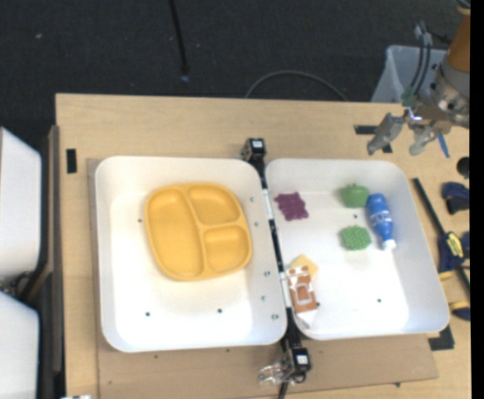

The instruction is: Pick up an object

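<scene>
My gripper [402,140] hangs open above the bench, just beyond the back right corner of the right bin [392,306], with nothing between its fingers. Inside that bin lie a blue bottle [380,219], a green lump [354,195] beside its top end, a green knobbly ball [356,238], a purple piece [291,206] and an orange-and-white packet [302,283] against the left wall. The blue bottle lies a short way in front of the gripper.
The left bin [125,306] holds a yellow divided plate [199,229]. Clamps sit on the divider between the bins at the back [254,150] and front [295,361]. Blue and yellow tools [454,248] lie on the bench right of the right bin.
</scene>
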Available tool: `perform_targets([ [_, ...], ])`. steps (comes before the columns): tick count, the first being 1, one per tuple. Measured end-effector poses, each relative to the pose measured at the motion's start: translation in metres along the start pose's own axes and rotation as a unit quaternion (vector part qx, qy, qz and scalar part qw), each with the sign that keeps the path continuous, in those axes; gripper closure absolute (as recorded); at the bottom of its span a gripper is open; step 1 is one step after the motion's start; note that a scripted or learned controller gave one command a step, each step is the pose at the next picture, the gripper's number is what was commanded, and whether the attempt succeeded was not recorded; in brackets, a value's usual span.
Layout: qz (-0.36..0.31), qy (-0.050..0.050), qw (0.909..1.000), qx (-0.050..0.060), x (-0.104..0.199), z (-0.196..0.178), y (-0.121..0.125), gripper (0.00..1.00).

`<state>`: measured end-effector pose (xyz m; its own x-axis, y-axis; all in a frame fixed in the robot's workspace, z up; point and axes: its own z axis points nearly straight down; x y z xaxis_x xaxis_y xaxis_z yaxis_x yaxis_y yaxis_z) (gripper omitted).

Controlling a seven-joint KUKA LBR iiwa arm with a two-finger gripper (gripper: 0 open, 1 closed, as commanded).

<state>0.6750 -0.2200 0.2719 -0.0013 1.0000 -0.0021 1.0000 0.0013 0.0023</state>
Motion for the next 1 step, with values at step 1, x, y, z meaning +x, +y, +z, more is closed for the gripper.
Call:
perform_targets([
  [1, 0.001, 0.000, 1.0000, 0.003, -0.0041, 0.0609, -0.0064, 0.00],
])
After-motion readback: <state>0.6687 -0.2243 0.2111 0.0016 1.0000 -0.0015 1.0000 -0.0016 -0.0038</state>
